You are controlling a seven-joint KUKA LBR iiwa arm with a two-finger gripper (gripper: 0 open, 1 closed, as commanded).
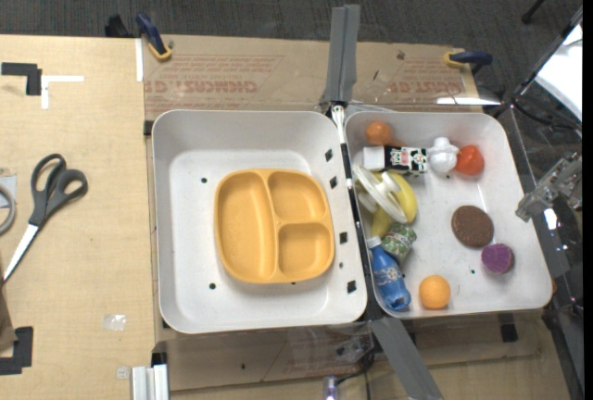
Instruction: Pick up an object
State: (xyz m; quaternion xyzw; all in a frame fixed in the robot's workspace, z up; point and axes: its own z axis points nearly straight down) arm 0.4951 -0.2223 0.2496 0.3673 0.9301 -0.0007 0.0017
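Camera view has the gripper [548, 196] at the right rim of the right bin [519, 292], and I cannot tell what state it is in. Closest to it, just inside the rim, sits a purple ball [498, 257]. It looks light, round and maybe a bit slippery, so squeeze it across its middle.

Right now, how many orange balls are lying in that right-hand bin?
2. One orange ball lies near the far left corner; the other orange ball lies near the front edge, beside the blue bottle. The pile may hide more.
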